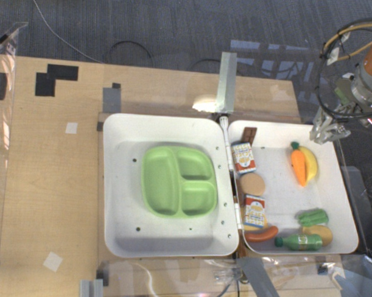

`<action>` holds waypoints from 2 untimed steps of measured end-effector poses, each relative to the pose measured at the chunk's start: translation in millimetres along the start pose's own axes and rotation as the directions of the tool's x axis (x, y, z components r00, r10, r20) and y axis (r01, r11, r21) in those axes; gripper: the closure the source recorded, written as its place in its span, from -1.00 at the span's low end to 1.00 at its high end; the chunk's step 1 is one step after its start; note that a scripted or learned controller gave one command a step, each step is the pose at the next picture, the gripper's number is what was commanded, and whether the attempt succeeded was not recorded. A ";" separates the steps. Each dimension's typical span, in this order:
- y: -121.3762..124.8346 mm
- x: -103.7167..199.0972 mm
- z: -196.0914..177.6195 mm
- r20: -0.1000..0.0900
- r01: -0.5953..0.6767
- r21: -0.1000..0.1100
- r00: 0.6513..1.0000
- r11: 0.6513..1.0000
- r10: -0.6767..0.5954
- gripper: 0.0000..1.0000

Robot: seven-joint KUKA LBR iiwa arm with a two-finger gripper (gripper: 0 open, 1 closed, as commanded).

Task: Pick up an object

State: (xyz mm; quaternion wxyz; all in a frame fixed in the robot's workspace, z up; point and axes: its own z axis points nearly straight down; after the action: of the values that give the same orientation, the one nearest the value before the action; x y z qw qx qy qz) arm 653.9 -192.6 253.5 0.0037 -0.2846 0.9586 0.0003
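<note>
The printed fronts of the two small cartons [243, 156] are too blurred to read

right bin [340, 174] centre open, carrot [299, 167] flanking, toys along edges

The scene was evenly and brightly lit from overhead, with soft, short shadows. A patch of glare showed on the metal bracket [219, 104] at the bench's [44, 188] far edge, and a smaller glint lay at its near edge. The left bin [112, 173] showed a soft grey shadow along its inner walls. Focus was fairly sharp mid-frame; the tool [328, 131] looked slightly blurred.
</note>
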 end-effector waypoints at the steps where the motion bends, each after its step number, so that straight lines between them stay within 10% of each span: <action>1: 93.7 -82.0 -0.6 0.005 0.067 0.001 0.998 0.998 -0.067 1.00; 2: 179.6 -49.7 5.4 0.003 -0.028 0.000 1.000 1.000 0.028 1.00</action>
State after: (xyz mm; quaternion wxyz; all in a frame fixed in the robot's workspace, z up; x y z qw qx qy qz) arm 597.6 -15.0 248.2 0.0054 -0.2712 0.9625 0.0007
